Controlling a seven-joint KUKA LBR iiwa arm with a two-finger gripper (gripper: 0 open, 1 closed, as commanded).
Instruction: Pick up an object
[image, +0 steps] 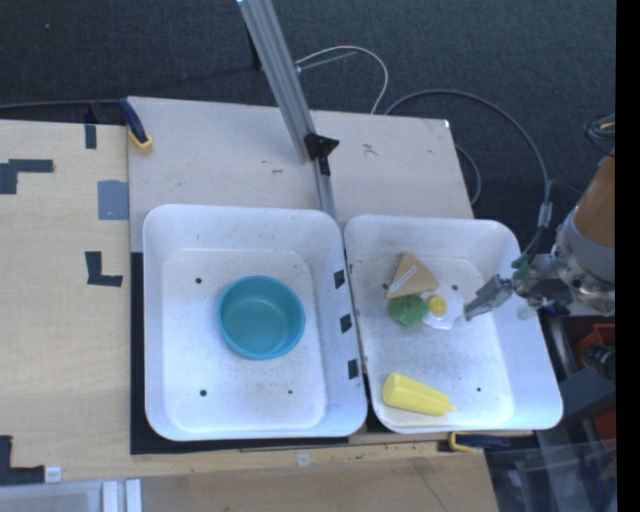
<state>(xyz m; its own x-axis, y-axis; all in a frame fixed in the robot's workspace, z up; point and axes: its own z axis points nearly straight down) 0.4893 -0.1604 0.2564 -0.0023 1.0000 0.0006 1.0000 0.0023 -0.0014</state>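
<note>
Two white bins sit side by side on the bench. The left bin holds a teal bowl, alone near its middle. The right bin holds the rest: a tan wedge toward the far side, a green lump just below it and touching it, a small white-and-yellow piece pressed against the green lump's right side, and a yellow block lying apart near the front wall.

At the right edge, the gripper hangs over the right bin, just beside the white-and-yellow piece. Whether its fingers are apart or together cannot be told from this angle, and nothing is seen between them.

Any of these things would satisfy the task; the nearest candidates are the three bunched in the middle of the right bin. That bunching is the likely trouble. A descent here could land a finger on top of one piece rather than beside it, or shove the cluster sideways so the fingers close on air. The green lump looks rounded and may squirt out of a pinch. The yellow block, standing clear, looks the safer target.
</note>
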